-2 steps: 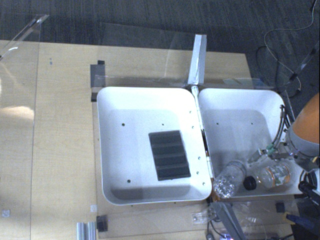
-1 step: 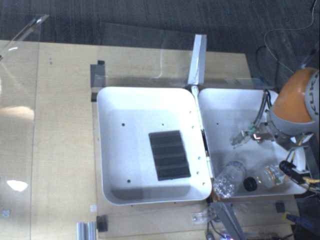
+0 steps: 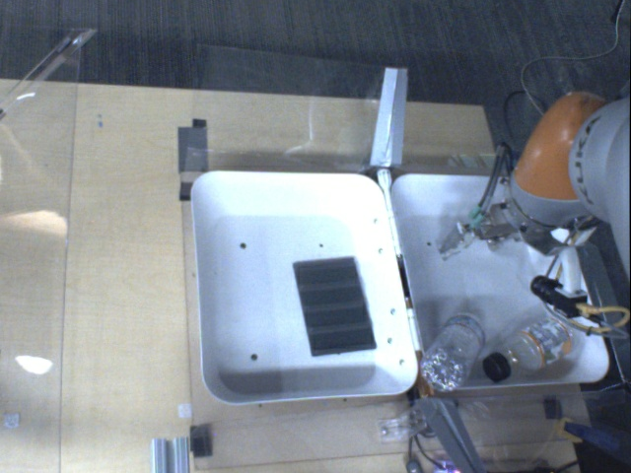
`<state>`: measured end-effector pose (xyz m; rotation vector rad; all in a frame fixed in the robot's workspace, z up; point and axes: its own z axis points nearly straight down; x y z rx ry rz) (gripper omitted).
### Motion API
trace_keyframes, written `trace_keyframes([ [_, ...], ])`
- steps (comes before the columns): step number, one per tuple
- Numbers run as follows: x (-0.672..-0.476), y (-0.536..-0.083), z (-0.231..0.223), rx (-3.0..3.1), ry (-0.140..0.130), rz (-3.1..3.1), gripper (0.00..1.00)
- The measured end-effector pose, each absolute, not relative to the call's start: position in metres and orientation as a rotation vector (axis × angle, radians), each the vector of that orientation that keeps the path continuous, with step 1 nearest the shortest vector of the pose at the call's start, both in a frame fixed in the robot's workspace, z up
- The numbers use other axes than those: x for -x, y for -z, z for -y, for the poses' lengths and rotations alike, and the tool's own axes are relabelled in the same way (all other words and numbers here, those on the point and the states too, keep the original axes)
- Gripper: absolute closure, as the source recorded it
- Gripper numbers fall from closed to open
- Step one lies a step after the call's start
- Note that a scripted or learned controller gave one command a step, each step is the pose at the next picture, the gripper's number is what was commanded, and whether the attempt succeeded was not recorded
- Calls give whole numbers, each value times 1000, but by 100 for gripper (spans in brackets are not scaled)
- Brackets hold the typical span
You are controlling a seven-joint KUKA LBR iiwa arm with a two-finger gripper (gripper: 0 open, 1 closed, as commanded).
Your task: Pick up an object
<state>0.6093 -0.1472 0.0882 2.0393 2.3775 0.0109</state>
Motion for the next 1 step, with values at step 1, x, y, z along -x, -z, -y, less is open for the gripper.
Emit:
trace_keyframes([
  [1, -527, -89, 199, -2067, -7, -2351, 0],
])
